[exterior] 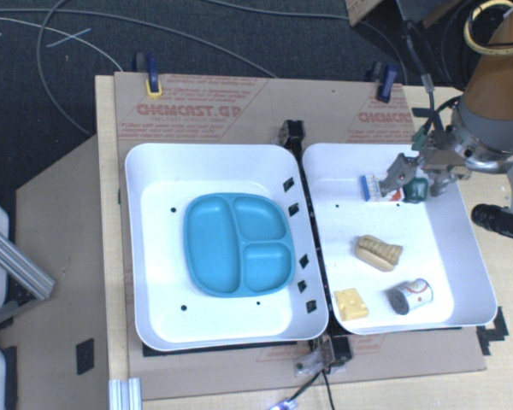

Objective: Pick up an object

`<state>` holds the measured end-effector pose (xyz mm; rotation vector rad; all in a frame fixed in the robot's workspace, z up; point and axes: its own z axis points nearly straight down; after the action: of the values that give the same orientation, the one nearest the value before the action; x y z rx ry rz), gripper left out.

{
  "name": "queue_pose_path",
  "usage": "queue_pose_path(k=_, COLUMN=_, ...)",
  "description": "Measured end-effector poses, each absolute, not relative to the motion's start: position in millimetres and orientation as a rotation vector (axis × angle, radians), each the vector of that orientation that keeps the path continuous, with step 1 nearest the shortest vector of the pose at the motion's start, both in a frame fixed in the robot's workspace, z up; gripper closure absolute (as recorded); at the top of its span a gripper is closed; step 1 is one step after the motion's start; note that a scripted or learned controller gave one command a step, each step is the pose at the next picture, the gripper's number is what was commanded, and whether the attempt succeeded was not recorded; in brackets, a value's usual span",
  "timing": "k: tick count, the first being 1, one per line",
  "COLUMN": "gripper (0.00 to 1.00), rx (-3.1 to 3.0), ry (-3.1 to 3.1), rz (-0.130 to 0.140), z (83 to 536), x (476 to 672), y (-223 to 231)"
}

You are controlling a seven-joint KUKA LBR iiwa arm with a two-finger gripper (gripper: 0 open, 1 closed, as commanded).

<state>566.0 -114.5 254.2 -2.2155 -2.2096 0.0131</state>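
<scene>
Bench w/ two white bins side by side. Left bin [145, 229] holds a blue tray [238, 244], three compartments, nothing in them. Right bin [462, 254] holds the candidates: tan ridged piece [378, 253] mid-bin, yellow block [351, 304] at near-left corner, small grey/white/red can [409, 296] on its side beside it, blue/white/red item [374, 187] near far wall.

Arm [496, 92] enters from right, gripper [403, 182] low over far part of right bin, just beside the blue/white/red item. Can't tell whether claw is spread or closed; nothing visibly between it. Likely target = that item, but not certain.

Risks (judgement):
- item lies flat and close to far wall; claw may skid over it or clip the wall.
- a push instead of a pinch would shove it toward the divider clips [295, 207].
- can would roll if nudged.

Surroundings: cardboard sheet [197, 105] under bins, blue clamps [153, 75] at far edge, cables on dark floor. Tan piece, block, can lie well apart from the gripper, no obstruction.
</scene>
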Motion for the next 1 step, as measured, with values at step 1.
queue_pose_path(k=1, gripper=0.00, rx=-2.220, ry=-2.221, rz=0.000, z=261.4, x=568.3, y=-114.3)
